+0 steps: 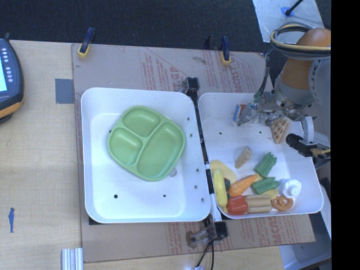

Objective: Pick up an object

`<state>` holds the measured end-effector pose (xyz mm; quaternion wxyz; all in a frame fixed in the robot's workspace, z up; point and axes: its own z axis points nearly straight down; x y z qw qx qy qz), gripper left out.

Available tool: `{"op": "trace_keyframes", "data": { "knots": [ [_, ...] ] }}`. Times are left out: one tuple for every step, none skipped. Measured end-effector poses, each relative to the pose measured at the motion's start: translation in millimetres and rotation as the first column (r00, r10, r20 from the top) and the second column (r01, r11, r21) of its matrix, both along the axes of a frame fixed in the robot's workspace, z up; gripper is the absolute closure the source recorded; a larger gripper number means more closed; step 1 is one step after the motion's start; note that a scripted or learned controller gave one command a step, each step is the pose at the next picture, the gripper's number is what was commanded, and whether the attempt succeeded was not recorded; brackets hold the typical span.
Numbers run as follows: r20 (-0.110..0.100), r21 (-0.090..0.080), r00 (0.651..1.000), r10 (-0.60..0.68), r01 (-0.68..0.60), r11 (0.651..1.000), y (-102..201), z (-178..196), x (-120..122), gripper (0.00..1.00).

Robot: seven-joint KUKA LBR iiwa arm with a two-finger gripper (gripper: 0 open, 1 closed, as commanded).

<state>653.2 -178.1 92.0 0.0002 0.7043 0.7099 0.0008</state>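
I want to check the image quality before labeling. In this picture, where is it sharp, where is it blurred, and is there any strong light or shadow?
Camera view: the green plate and left bin look sharp under even light; the toy food in the right bin is small but readable; the hand is soft and cluttered, so its fingers are hard to make out; bright sunlight washes out the floor patch at top right.

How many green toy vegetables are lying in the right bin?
2: one ridged green plastic vegetable near the bin's middle, another green plastic piece just below it, beside the orange carrot. Others may hide in the pile.
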Motion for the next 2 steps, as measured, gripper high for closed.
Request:
{"op": "trace_keyframes", "data": {
  "knots": [
    [0.014, -0.006, 1.000, -0.003, 0.003, 1.000, -4.0, 151.6, -1.0, 0.00],
    [-0.014, -0.001, 1.000, -0.007, 0.007, 1.000, -35.7, 65.5, -43.3, 0.00]
  ]
}}
